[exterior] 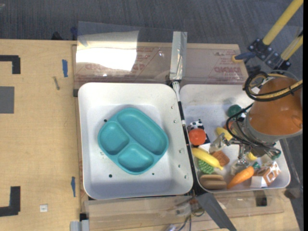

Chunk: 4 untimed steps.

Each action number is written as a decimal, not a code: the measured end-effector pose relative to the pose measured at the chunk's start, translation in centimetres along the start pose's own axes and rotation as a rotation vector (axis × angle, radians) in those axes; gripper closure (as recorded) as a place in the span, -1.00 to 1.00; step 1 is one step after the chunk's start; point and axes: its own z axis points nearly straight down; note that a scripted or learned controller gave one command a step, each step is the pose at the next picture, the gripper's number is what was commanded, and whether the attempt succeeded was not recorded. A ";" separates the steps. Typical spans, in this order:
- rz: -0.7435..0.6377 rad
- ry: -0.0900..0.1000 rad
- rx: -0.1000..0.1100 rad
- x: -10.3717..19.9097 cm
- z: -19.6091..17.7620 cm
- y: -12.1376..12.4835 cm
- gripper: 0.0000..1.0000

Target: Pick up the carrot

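Note:
The orange carrot (240, 176) with a green top lies slanted near the front of the right bin (207, 97). My gripper (245, 155) hangs just above and behind it, below the arm's orange band (275, 110). The metal parts near the carrot's upper end are tangled in view, and nothing is plainly caught between them. The carrot rests on the bin floor among other toy food.
The right bin also holds a yellow banana (207, 157), a red tomato (197, 137), a green piece (206, 167), a brown bun (212, 180), a dark green item (234, 110) and a cow-patterned block (195, 125). A teal divided plate (132, 139) sits in the left bin (91, 105).

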 end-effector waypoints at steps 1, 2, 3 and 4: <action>0.166 0.010 -0.005 -4.6 0.3 -5.2 -1.00; 0.165 0.003 0.001 -4.8 -0.9 -5.3 1.00; 0.209 0.008 -0.002 -4.8 0.4 -12.5 1.00; 0.093 0.002 0.007 -2.6 -15.4 -13.5 1.00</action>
